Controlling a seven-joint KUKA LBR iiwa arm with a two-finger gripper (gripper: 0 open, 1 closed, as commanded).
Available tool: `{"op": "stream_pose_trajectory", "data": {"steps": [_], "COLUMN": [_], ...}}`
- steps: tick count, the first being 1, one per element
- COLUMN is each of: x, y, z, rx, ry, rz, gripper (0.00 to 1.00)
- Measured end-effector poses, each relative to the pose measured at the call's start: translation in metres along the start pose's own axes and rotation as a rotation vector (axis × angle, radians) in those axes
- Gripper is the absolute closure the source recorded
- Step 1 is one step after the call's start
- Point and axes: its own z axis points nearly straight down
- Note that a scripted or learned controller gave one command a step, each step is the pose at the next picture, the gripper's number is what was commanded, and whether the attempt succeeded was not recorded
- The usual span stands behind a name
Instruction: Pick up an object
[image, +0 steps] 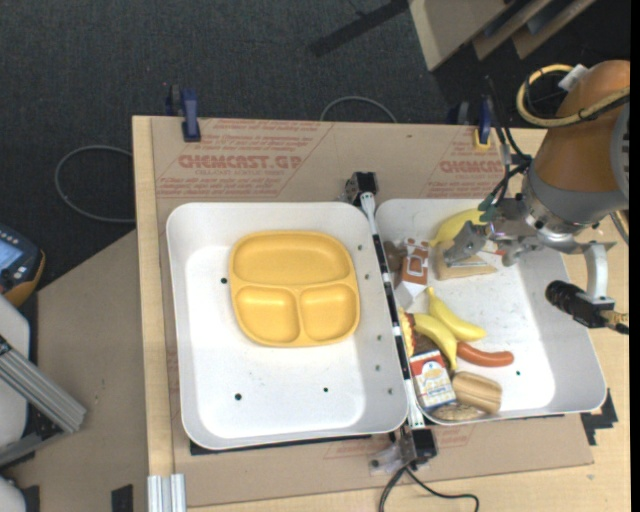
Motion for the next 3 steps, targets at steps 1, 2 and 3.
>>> {"op": "stream_pose_trajectory", "data": {"steps": [1,2,3], "x": [-0.019,-0.061,-0.076], "y": [0.083,0.083,0.084], "z": [0.112,0.109,0.109], "rx": [0.015,0.003,0.002], "ry": [0.002,-0.001,0.001], "rz": [0.002,0.003,0.001], "gripper": [0.00,0.00,0.00]}}
